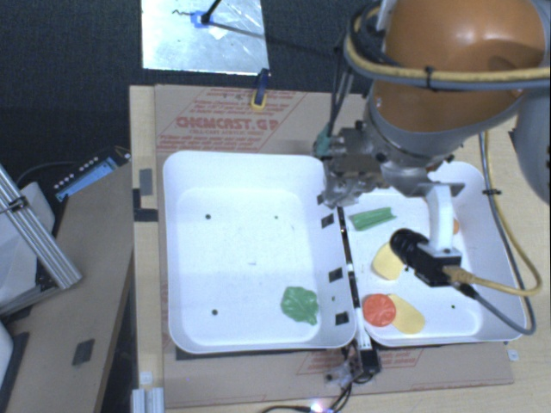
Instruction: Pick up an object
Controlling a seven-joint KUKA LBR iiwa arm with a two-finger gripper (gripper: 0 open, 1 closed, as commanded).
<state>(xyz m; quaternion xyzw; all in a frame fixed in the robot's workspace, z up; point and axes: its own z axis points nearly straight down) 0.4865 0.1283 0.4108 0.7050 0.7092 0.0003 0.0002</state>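
- Cardboard covers the tabletop (232, 119) beneath 2 white bins, keeping them side by side.
- Left bin (232, 179) holds a green leafy piece (300, 304) at 5 o'clock.
- Right bin (482, 317) holds a green strip (372, 219), yellow pieces and a red round piece (379, 310).
- Pincer (344, 192) hangs at the divider, 12 o'clock; its spread I cannot tell.

Right bin (491, 312) part-hidden under arm (456, 50)

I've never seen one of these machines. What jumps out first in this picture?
The arm's big orange dome looms at the upper right, its tool hanging over the seam between two white bins. A crumpled green piece lies in the left bin; the right bin holds a red round piece among yellow ones.
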